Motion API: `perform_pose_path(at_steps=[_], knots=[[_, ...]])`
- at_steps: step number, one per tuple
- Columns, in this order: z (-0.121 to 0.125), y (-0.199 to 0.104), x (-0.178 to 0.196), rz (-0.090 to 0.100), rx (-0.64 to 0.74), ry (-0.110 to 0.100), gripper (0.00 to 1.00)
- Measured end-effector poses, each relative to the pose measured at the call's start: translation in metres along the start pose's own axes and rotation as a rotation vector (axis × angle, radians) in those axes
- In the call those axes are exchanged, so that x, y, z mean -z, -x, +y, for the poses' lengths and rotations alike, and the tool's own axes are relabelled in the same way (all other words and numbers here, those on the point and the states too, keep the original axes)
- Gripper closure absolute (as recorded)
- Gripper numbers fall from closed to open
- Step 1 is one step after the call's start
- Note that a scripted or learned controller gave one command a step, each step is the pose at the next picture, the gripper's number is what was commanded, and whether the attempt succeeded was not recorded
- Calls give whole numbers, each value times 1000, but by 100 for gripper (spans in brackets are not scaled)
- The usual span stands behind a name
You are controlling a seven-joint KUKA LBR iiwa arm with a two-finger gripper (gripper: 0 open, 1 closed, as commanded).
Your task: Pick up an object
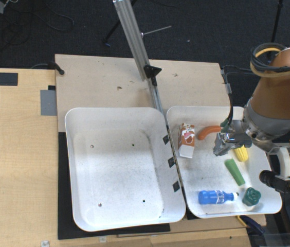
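My gripper (pixel 223 144) hangs over the middle of the right bin (pixel 201 210), just below the right end of an orange curved piece (pixel 206 132). A yellow object (pixel 241 154) lies close to its right, and a green stick (pixel 234 171) lies just below it. A small red and white carton (pixel 187 140) sits near the bin's left wall. Along the front of the bin lie a blue bottle (pixel 214 196) and a dark green lump (pixel 251 196). I see nothing clearly held in the gripper.
The left bin (pixel 83 122) sits beside the right one, with small black clips on the shared divider (pixel 169 161). A slanted aluminium bar (pixel 137 45) rises behind the bins. The grey arm with its orange band (pixel 273 94) fills the right side.
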State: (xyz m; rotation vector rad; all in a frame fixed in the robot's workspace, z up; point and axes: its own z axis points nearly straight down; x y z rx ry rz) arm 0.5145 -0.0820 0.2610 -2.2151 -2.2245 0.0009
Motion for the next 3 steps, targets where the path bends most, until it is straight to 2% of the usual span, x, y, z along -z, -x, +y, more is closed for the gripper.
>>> perform_pose_path(at_steps=[1, 2, 3], knots=[[23, -44, -18, 0, 0, -1, 100], [56, -83, -22, -1, -2, 0, 100], [74, -132, -36, 0, -1, -1, 100]])
